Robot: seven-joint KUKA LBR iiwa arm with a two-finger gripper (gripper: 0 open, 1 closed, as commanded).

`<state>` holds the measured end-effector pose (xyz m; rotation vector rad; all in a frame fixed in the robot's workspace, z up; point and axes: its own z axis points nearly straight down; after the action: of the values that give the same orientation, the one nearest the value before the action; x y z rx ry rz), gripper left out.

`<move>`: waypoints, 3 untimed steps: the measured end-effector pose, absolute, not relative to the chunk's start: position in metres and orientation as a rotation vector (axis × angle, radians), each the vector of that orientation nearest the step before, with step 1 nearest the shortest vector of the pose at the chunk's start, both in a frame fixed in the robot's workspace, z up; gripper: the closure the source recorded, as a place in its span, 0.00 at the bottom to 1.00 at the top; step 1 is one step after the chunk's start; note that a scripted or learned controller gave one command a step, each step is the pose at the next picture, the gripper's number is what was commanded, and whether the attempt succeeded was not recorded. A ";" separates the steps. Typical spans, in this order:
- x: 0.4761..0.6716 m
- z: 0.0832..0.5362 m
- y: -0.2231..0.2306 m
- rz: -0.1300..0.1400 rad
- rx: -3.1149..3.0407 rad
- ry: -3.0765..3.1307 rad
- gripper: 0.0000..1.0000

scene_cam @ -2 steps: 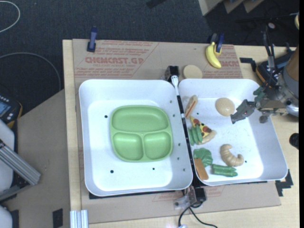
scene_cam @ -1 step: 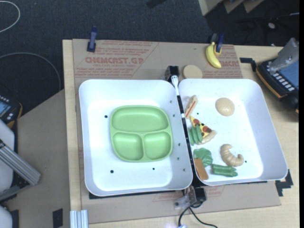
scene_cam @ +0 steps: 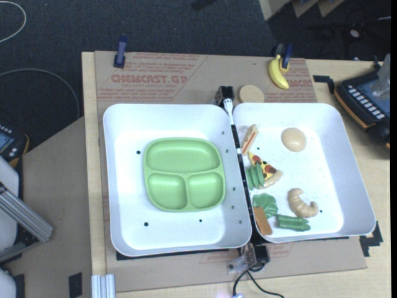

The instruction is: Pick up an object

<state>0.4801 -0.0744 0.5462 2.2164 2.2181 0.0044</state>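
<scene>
Your pick has to come from the right bin (scene_cam: 335, 129), where all the loose toy food lies. The bread roll (scene_cam: 294, 139) sits well apart from everything else, so take that first: come straight down over it and close across its narrow width. The croissant (scene_cam: 302, 203) is your second choice, though the green bean pod (scene_cam: 293, 222) lies just beside it. Avoid the crowded strip along the left wall, where the pizza slice (scene_cam: 268, 172) and hot dog (scene_cam: 249, 140) lie close together. Leave the green divided plate (scene_cam: 184, 173) in the left bin (scene_cam: 118, 166) alone. How far your fingers are open, I cannot tell.
</scene>
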 end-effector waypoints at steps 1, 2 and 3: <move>0.479 0.442 -0.064 -0.011 2.228 2.227 1.00; 0.479 0.353 -0.048 -0.003 2.225 2.223 1.00; 0.479 0.309 -0.006 -0.003 2.222 2.226 1.00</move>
<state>0.4792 -0.0059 0.3088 2.2221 2.2257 -0.0028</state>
